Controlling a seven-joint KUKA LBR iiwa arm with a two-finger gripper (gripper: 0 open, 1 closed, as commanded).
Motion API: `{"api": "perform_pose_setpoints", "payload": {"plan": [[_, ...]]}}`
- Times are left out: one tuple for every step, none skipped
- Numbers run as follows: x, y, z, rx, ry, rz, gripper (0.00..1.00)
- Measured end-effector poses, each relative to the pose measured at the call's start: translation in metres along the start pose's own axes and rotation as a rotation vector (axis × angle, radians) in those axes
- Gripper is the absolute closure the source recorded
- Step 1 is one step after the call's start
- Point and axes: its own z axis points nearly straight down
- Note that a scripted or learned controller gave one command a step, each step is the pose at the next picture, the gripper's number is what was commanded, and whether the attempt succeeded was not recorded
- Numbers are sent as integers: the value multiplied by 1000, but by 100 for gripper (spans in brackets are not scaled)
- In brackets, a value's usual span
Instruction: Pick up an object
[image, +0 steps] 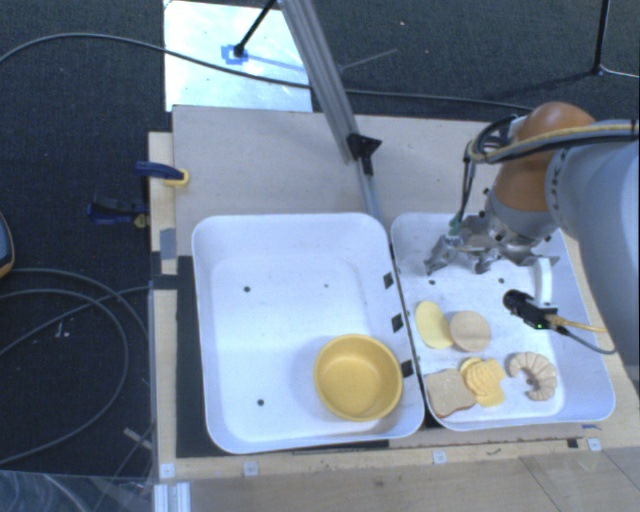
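Two white bins: toy foods (485, 365) fill the right bin (590, 395), where the hand (462, 255) hovers (empty, fingers spread), apparently poised to descend.

We see two white bins: the left bin (250, 300) speckled with small dark dots, the right bin (580, 390) likewise white. Beside the grey metal hand (462, 255) lie a pale yellow disc (432, 325), a tan round (469, 330), a brown-crusted toast slice (449, 392), a yellow ridged piece (485, 380) and a beige croissant (533, 373). The bowl (358, 376) is mustard yellow, the table (270, 160) light tan.
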Motion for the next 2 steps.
{"api": "perform_pose_setpoints", "payload": {"plan": [[0, 2, -14, -7, -1, 0, 100], [2, -1, -59, -6, 0, -1, 100]]}}
